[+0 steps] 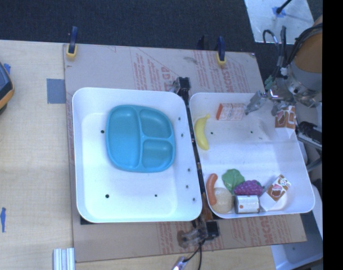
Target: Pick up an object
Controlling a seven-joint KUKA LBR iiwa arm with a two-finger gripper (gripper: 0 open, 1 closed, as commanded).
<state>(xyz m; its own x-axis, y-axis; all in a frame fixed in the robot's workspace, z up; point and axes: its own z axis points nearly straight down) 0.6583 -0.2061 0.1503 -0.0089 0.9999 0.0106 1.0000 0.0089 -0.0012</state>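
The claw (pixel 256 103) hangs over the far right corner of the right bin (pixel 284 145), just beside the small red-and-white carton (pixel 231 112), nothing visibly between its tips; whether it is spread or pressed together I cannot tell. That carton looks the likeliest pick, being nearest and lying flat and alone. The banana (pixel 201 131) lies further left of the claw against the bin wall. Well toward the near side from the claw, toy foods crowd together: a green leaf (pixel 233 179), purple grapes (pixel 248 187), a small box (pixel 247 203). Far left, the blue divided plate (pixel 140 138) sits in the left bin (pixel 87 151) on the desk (pixel 25 151).
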